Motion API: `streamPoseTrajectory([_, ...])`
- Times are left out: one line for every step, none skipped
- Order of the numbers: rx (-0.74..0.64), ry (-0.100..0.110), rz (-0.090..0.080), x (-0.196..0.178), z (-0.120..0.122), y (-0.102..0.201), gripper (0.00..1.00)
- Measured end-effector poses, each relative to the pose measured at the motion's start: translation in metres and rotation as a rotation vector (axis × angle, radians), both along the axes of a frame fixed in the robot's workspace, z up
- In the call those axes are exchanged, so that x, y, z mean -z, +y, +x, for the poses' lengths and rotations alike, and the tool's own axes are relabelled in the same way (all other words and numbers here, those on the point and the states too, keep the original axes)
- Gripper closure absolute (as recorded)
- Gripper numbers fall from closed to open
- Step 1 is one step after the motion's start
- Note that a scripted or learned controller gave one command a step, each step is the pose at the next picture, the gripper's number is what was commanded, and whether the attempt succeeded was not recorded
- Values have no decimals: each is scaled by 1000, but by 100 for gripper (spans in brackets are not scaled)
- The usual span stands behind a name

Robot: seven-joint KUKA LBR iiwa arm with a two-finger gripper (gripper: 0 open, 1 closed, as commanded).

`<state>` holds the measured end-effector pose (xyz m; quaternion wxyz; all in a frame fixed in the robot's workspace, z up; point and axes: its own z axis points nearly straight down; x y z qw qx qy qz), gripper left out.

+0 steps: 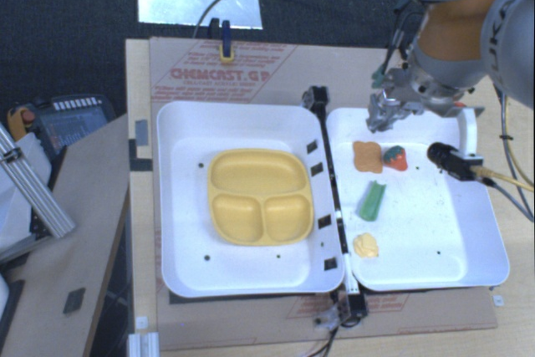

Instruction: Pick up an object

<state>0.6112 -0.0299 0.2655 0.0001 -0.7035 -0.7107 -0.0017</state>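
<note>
- Nearest in the right bin, a pale yellow lump lies towards 7 o'clock on the bin floor, close to the left wall.
- Just beyond it is a green stick-shaped toy, tilted and apart from the lump.
- Farther back, an orange-brown flat piece and a red toy with a green top lie side by side, about touching, at 11 o'clock in the bin.
- The gripper hangs over the bin's far-left part. The orange-brown piece is just at its 6 o'clock and the red toy at its 5 o'clock. The green stick and the lump are well apart from it, also towards 6 o'clock.
- Whether the gripper is released or clenched cannot be told. Nothing can be seen held in it.
- The left bin holds a yellow three-compartment plate, lying flat at its middle.
- Both bins rest on a cardboard sheet with red print, partly covered by the bins.
- At 12 o'clock, a blue and yellow clamp grips the sheet's far edge.
</note>
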Motion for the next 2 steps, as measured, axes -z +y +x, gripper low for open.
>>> streamPoseTrajectory([0,0,0,5,6,58,100])
streamPoseTrajectory([1,2,0,15,3,108,100])
